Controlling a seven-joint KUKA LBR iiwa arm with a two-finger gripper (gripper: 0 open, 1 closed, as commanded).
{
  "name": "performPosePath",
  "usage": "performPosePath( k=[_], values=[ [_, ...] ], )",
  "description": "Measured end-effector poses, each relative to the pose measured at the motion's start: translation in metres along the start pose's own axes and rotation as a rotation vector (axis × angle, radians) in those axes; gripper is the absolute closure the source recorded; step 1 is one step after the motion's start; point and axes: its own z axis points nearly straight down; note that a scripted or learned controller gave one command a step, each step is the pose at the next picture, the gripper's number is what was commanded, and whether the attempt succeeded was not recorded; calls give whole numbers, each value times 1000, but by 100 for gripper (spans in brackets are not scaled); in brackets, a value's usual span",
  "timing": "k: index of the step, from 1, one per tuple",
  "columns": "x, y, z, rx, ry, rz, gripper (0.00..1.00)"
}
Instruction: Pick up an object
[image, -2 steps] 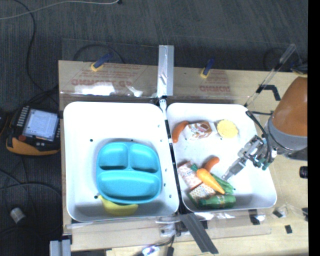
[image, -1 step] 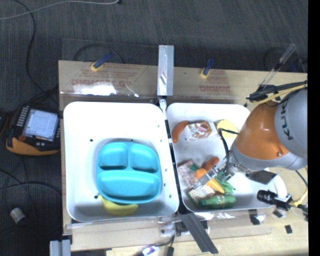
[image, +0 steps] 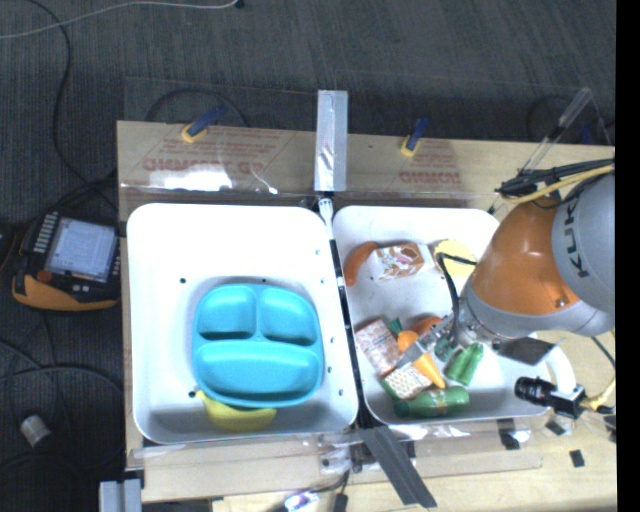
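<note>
My gripper (image: 441, 345) hangs low over the right bin (image: 480, 225), below the arm's orange band, amid a heap of small things. Right by it lie an orange carrot (image: 426, 368), a green bottle-like piece (image: 464, 362) and a small orange item (image: 426, 324). A red and white packet (image: 375, 345) lies to its left, and a tan waffle-like piece (image: 403, 382) sits above a dark green cucumber (image: 432, 402). Nothing can be seen held by the gripper.
At the back of the right bin lie an orange piece (image: 361, 258), a clear bag with something brown (image: 401, 260) and a yellow item (image: 456, 249). In the left bin (image: 160, 250), a blue divided tray (image: 258, 337) rests on a yellow thing (image: 238, 414).
</note>
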Motion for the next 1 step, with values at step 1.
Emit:
performPosePath(
  k=[1],
  values=[
    [15,5,-108,13,-5,208,100]
  ],
)
